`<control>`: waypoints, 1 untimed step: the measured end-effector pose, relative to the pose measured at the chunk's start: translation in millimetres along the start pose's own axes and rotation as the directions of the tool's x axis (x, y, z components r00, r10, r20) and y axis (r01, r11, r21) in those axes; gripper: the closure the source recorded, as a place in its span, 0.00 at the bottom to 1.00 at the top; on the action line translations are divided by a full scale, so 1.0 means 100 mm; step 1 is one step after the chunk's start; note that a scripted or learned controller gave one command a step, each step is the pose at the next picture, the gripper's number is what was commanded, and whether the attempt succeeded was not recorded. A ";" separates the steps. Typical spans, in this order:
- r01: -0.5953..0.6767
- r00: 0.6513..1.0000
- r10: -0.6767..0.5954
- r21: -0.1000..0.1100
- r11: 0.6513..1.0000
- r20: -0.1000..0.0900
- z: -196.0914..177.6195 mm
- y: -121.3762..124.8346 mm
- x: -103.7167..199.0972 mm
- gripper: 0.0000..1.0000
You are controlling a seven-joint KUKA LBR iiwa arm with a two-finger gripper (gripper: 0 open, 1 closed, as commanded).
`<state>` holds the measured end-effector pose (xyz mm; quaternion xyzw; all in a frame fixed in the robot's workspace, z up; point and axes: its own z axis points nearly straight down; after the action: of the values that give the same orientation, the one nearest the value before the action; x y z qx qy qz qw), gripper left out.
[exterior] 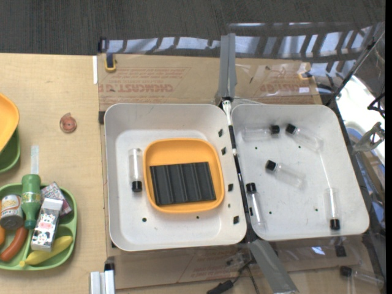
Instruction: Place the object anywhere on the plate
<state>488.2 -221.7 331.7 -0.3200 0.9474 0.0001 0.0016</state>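
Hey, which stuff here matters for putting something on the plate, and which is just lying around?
For the job:
plate
vial beside it
vials in right bin

Lying about:
green tray of toy food
green bottle
yellow bowl
pink disc

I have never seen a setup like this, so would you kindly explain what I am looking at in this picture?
One fixed camera looks down at a slant on a bench with two shallow white bins. The left bin holds an orange plate with a dark ridged block on it, and a clear vial with a black cap lies beside the plate. The right bin holds several more such vials, scattered. To the far left, a green tray of toy food sits on the wooden bench. The job is to put an object on the plate.
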 end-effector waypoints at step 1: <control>0.042 0.999 -0.042 0.000 0.999 0.000 0.38 -0.02 -0.02 0.00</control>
<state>490.7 -221.8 293.5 -0.3400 0.9404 0.0002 0.0015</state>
